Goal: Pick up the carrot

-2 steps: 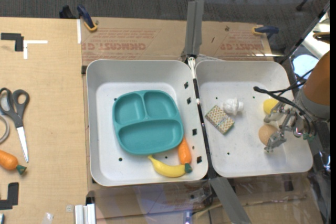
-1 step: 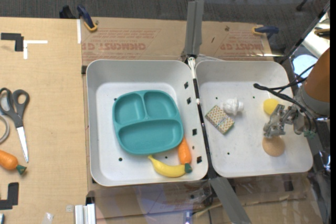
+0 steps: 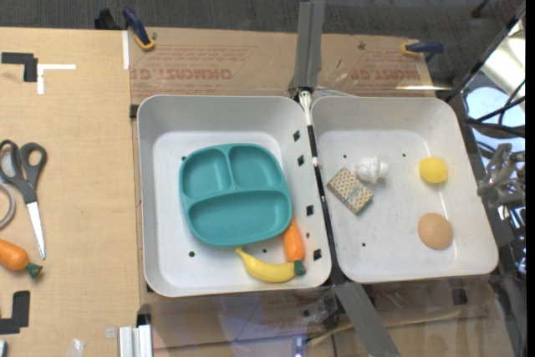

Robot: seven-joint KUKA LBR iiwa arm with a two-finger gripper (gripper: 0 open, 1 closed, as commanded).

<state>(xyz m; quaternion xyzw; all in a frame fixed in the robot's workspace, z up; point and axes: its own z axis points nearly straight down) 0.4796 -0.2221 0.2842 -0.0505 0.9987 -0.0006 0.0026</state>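
A small orange carrot [image 3: 293, 244] with a green stub lies in the left bin [image 3: 159, 180], near its front right corner. It rests between the rim of a teal divided plate [image 3: 236, 195] and the right end of a yellow banana [image 3: 266, 266], and touches the banana. A second orange carrot [image 3: 12, 256] with a green tip lies on the wooden bench at the far left, outside both bins.
The right bin [image 3: 393, 259] holds a patterned block [image 3: 350, 190], a white crumpled lump [image 3: 370, 170], a yellow ball [image 3: 432, 170] and a tan egg [image 3: 435, 231]. Scissors [image 3: 25, 188] lie on the bench at the left. Cables and metal parts crowd the right edge.
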